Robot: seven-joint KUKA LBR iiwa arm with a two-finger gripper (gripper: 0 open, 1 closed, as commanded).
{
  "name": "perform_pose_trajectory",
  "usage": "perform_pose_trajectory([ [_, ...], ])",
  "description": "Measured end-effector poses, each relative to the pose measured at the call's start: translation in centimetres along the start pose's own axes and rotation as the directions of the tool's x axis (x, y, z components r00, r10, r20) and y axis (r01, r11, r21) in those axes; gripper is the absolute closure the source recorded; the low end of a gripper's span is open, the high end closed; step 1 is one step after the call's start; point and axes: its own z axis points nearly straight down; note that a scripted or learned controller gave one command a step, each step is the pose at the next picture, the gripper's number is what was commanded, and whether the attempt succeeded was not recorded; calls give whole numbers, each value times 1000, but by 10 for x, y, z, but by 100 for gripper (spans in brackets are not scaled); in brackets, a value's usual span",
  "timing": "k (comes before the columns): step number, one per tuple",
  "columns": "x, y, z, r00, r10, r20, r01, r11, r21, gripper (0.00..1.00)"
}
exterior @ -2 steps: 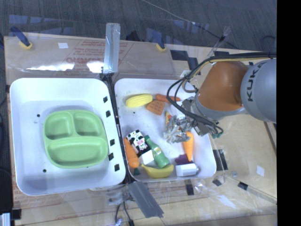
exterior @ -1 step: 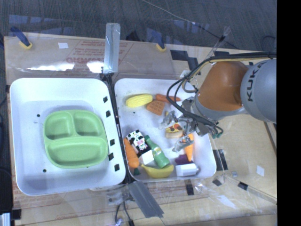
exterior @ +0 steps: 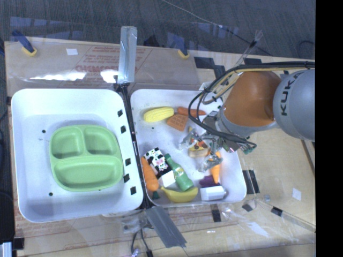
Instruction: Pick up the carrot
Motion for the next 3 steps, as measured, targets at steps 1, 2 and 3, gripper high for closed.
perform_pose_trajectory([
  [1,19,13,1,967,-253,-3,253,967,-7,0],
  [2,16,14,-10,966,-259,-2,259,966,-5,100],
  [3,-9,84,-67,1000,0,-3,0,1000,-3,100],
])
